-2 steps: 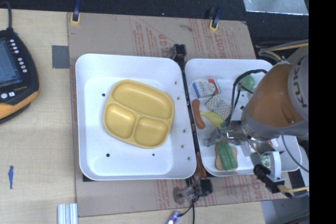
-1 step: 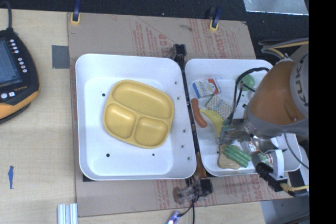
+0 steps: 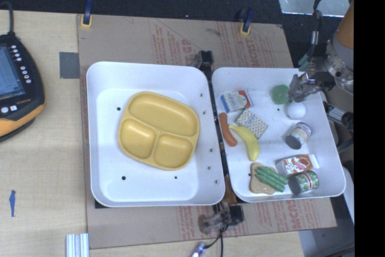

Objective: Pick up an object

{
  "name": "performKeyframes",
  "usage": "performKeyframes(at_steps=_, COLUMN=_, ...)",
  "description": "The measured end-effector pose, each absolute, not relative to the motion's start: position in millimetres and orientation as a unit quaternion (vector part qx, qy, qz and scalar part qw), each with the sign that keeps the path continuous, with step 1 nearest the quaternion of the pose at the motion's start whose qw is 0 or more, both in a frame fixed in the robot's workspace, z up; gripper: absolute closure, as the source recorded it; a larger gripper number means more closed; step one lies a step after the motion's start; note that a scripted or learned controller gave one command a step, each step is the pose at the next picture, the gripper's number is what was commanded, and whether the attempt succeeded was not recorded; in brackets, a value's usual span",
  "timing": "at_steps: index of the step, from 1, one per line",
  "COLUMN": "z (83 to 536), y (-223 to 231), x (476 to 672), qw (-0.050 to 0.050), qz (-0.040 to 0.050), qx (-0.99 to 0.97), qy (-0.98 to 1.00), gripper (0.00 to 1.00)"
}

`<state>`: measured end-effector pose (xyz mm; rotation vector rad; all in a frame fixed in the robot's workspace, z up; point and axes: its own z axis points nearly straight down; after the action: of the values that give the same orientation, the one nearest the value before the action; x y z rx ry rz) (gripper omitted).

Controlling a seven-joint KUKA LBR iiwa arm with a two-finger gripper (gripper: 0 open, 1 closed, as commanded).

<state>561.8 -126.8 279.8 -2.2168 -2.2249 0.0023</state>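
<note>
Inside left bin (image 3: 102,129), yellow tray (image 3: 159,129); right bin (image 3: 334,147), banana (image 3: 248,139), cans.

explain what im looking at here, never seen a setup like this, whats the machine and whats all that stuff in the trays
One camera looks down at a slant on a bench. The machine at the right is a robot arm; its end effector hangs over the right white bin, near a white ball and a green object. That bin also has toy food: a banana, a sausage, two cans. The left bin holds a yellow divided plate. Whether anything is held is unclear.
</note>
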Motion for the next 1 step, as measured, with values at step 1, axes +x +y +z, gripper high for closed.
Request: performKeyframes(at_steps=1, z=279.7, y=-126.6, x=561.8, qw=0.001, qz=0.0005, qx=-0.706, qy=-0.708, gripper=0.0)
